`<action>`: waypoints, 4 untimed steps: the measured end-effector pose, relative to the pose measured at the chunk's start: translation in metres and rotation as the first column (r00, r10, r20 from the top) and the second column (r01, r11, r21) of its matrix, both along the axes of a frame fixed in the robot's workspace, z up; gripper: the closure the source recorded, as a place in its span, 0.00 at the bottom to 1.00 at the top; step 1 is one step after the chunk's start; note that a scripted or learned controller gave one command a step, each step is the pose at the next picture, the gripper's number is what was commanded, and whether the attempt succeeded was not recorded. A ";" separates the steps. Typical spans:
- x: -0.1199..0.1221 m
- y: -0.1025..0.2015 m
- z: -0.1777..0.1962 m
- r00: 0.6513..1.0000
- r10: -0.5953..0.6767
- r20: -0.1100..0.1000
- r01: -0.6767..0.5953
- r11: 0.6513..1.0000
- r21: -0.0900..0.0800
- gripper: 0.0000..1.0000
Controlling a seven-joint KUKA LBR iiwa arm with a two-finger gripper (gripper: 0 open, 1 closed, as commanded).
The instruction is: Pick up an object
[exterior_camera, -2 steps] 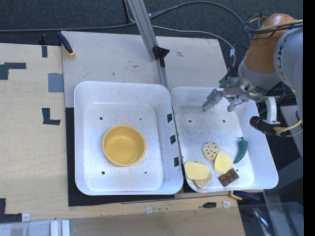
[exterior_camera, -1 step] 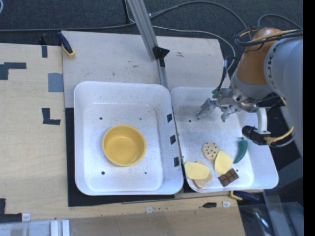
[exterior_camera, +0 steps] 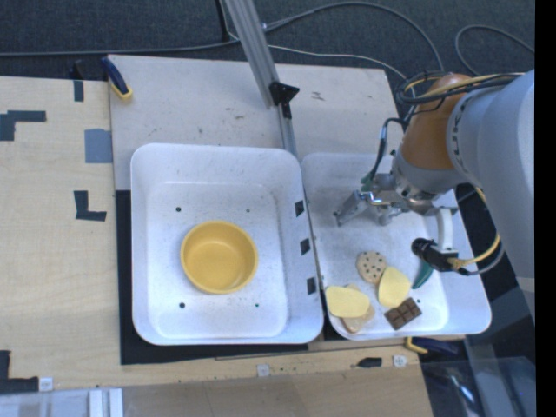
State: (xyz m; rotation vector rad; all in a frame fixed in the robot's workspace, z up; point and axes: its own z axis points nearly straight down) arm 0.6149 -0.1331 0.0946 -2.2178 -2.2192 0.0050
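Gripper (exterior_camera: 369, 205) is seen over right bin (exterior_camera: 465, 315), finger state can't be told. Cookie (exterior_camera: 371, 267), yellow pieces (exterior_camera: 347, 301), chocolate block (exterior_camera: 402, 314) are clustered at the near end, apart from it. Yellow bowl (exterior_camera: 219, 256) sits in left bin (exterior_camera: 161, 168). Bench (exterior_camera: 52, 233) is taped wood.

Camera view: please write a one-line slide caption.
Gripper hovers in right bin above cookie; yellow bowl in left bin.

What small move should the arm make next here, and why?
Probably shift the gripper toward the near end of the right bin and lower it. It hangs over bare floor, while the cookie, yellow pieces and brown block lie clustered there.
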 end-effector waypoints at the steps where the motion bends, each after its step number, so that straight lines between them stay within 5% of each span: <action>1: 0.001 0.000 0.013 1.000 0.001 0.005 -0.001 1.000 -0.001 1.00; 4: 0.010 -0.004 0.170 1.000 0.000 0.009 0.000 1.000 -0.001 1.00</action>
